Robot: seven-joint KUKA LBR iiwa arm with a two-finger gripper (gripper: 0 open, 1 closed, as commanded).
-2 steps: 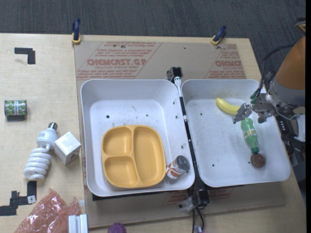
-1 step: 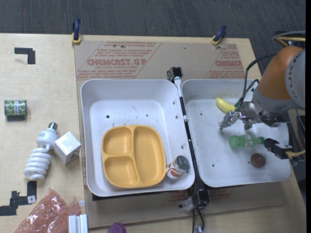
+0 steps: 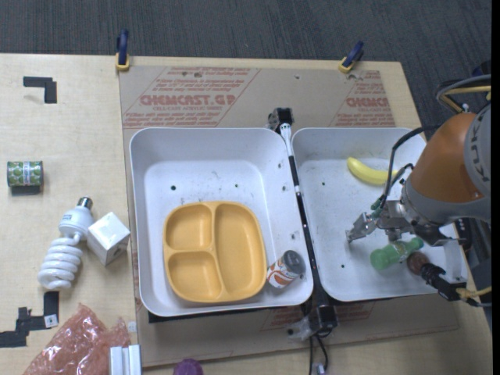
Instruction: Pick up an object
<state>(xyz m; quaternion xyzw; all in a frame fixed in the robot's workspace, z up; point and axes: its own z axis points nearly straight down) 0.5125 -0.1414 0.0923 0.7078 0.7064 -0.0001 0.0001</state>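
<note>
Nearest you, at six o'clock in the left bin (image 3: 141, 209), sit a small can (image 3: 286, 269) and a yellow divided plate (image 3: 214, 250), both out of the arm's way. In the right bin (image 3: 328, 209) the gripper (image 3: 361, 229) hangs low over the floor; you cannot tell how it is set. A green object (image 3: 389, 255), the likeliest pick, lies just beside it at four o'clock, not held. Farther off, at one o'clock from the gripper, a banana (image 3: 366, 171) rests near the back wall.
</note>
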